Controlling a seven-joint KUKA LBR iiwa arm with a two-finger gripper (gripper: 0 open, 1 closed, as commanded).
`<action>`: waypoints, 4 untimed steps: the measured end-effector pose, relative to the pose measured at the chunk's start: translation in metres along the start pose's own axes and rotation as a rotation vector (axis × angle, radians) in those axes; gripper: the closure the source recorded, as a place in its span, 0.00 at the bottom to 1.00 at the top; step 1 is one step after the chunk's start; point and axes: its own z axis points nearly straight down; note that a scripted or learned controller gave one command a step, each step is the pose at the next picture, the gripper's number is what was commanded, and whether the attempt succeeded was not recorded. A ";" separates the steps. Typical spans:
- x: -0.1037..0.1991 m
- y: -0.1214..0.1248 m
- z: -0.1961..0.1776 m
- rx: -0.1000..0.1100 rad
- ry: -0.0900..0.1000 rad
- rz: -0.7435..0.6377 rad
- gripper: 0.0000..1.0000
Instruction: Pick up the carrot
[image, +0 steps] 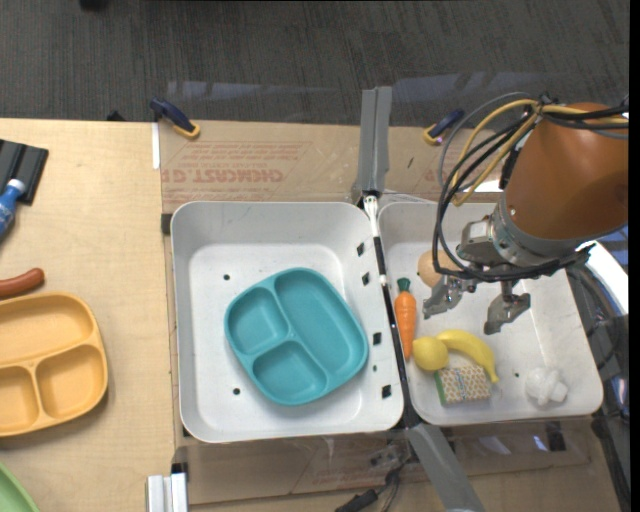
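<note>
A robot lab, by the look of it: a cabled arm over two white bins on a plywood bench, cardboard clamped behind, toy food and plastic trays laid out as props.

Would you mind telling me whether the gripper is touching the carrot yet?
Apart. The camera view shows the gripper hanging open to the right of the carrot, with bare white bin floor between its jaws and the carrot.
</note>
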 end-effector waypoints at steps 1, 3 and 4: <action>0.049 -0.013 0.113 -0.002 0.000 -0.335 0.00; 0.021 -0.069 0.051 0.004 -0.007 -0.387 1.00; -0.039 -0.105 0.000 0.003 -0.003 -0.651 1.00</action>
